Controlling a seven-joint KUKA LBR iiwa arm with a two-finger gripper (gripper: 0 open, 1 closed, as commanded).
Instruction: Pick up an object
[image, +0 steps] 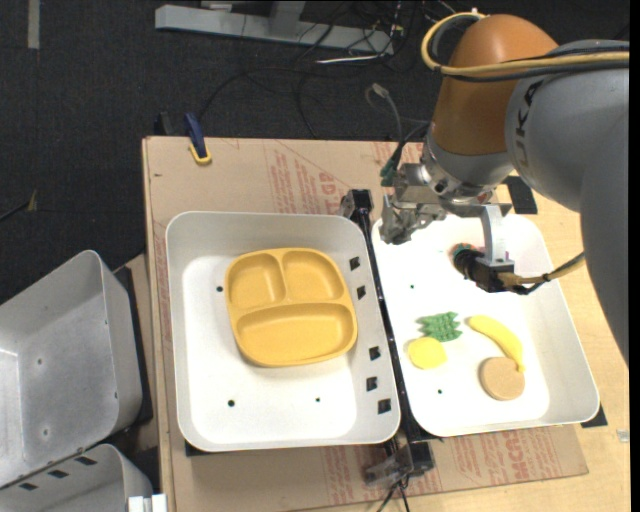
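My gripper (399, 226) hangs over the far left corner of the right bin (560, 405), under the grey arm and its orange band. Nothing shows under it but the bare white bin floor. Toward the front of that bin lie a green leafy toy (438, 326), a round yellow piece (426, 353), a yellow banana (498, 337) and a tan round disc (501, 379). They all lie well in front of the gripper and apart from it.
A yellow divided plate (291, 305) lies in the left bin (200, 410). A black part on a cable (474, 264) sits over the right bin near the arm. A grey container (55, 350) stands off the bench at the left.
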